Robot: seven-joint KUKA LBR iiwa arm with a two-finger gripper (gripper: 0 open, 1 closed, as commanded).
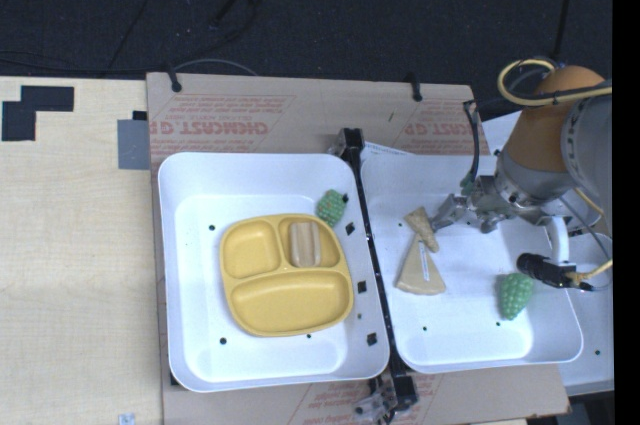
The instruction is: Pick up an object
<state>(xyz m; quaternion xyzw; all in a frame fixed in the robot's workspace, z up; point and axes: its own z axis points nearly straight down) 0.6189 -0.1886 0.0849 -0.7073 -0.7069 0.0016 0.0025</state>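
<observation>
My gripper [452, 211] hangs low over the upper middle of the right bin [560, 348], below the grey arm with its orange band [545, 128]. Its tip is right beside a small tan piece [422, 227], and I cannot tell whether they touch. Just below that piece lies a pale tan wedge [422, 270]. A green grape cluster [515, 294] rests lower right in the same bin, next to a black part of the arm [548, 269].
The left bin [190, 313] holds a yellow divided plate [285, 298] with a tan item [304, 244] in its upper right compartment. A second green cluster [331, 206] sits by the divider between the bins. Cardboard lies under both bins.
</observation>
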